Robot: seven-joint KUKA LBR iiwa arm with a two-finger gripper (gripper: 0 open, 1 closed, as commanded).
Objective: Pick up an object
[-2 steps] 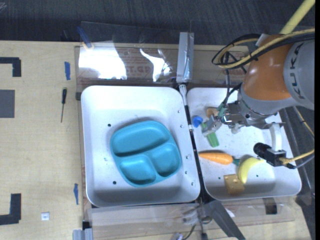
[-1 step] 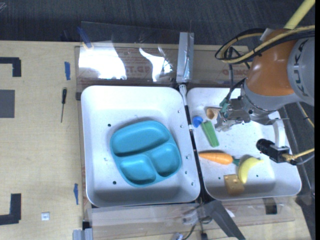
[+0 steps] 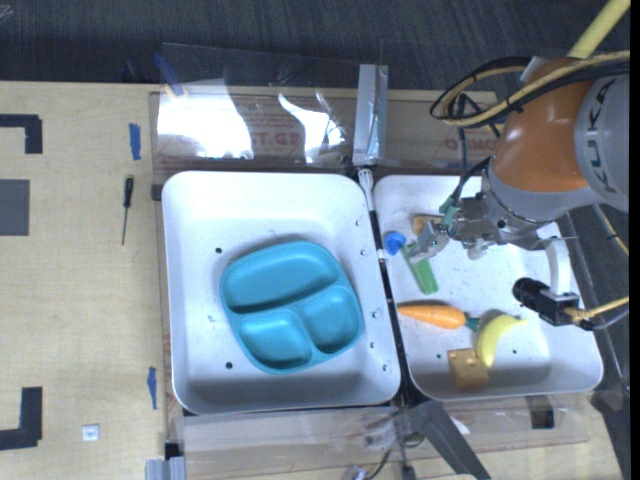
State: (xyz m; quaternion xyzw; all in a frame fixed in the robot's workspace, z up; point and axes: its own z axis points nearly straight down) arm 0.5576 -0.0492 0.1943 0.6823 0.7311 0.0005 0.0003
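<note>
Camera view, looking down on the tabletop (image 3: 70, 298) w/ two white bins side by side. Left bin (image 3: 190, 203) holds a blue divided tray (image 3: 290, 304), three compartments, sitting a bit tilted near the bin's middle.

Right bin (image 3: 580, 358) has the small stuff. Green stick-shaped object (image 3: 424, 273) lies at a slant near the bin's left-centre, upper end just under the gripper (image 3: 436, 240). Small blue cap-like piece (image 3: 393, 242) just left of it, close to the divider between bins. Orange carrot (image 3: 432, 316) lies roughly crosswise below the green one, pointed end toward the left. Yellow banana (image 3: 492, 335) just right of the carrot, curved, near or touching it; can't tell which. Tan block (image 3: 467, 368) below the banana, at the bin's front wall.

Arm comes in from the right, orange band (image 3: 540, 138) above the wrist, gripper low over the green object's top end. Jaws: cannot tell whether released or clenched, too small and cluttered; nothing visibly between them. Black fitting (image 3: 535, 294) w/ cable hangs to the right of the banana.
</note>
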